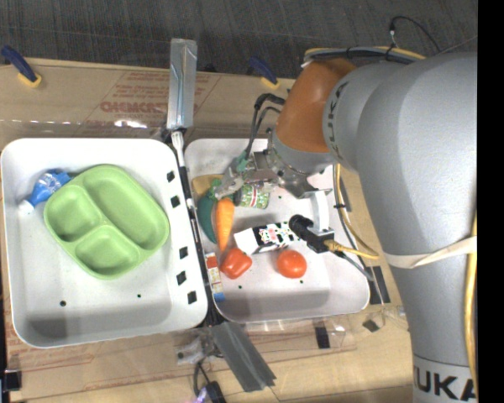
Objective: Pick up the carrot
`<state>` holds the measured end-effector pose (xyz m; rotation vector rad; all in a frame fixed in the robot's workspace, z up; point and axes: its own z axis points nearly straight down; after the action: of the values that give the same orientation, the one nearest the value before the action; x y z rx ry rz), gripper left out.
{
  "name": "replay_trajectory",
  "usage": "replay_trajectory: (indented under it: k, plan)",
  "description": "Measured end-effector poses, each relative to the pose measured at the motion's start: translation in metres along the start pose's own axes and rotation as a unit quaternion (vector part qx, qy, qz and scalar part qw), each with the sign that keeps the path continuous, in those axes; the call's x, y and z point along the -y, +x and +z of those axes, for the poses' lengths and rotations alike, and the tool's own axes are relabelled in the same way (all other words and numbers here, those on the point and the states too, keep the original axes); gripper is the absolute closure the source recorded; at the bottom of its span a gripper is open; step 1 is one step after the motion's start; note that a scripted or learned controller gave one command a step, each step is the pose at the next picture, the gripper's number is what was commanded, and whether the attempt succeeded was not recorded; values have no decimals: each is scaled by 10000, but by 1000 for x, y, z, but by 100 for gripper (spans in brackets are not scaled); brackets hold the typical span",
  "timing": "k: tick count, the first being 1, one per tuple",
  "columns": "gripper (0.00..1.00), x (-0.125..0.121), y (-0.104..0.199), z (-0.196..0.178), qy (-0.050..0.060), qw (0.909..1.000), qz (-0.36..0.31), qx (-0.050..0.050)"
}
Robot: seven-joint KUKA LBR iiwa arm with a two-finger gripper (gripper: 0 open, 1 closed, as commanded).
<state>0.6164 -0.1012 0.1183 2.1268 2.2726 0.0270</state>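
The carrot (224,222) is orange and elongated. It lies lengthwise near the left wall of the right bin (346,292), with its upper end pointing toward the gripper. My gripper (239,177) hangs just above that upper end, at the back left of the bin, under the orange wrist band. The arm hides much of the gripper, and I cannot tell whether it touches the carrot.
A dark green item (207,212) lies left of the carrot and a green-and-white can (257,196) to its right. Two red fruits (235,264) (291,263) and a white patterned box (271,236) lie nearer the front. The left bin (34,309) holds a green divided plate (107,218) and a blue object (44,185).
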Motion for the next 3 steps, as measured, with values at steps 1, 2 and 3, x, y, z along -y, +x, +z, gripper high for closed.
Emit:
replay_trajectory:
  k: [1,2,3]
  plan:
    - [0,5,1,5,-38,9988,486,10]
    - [0,-5,2,6,-38,9958,912,4]
    - [0,-38,-25,24,139,9761,2168,-15]
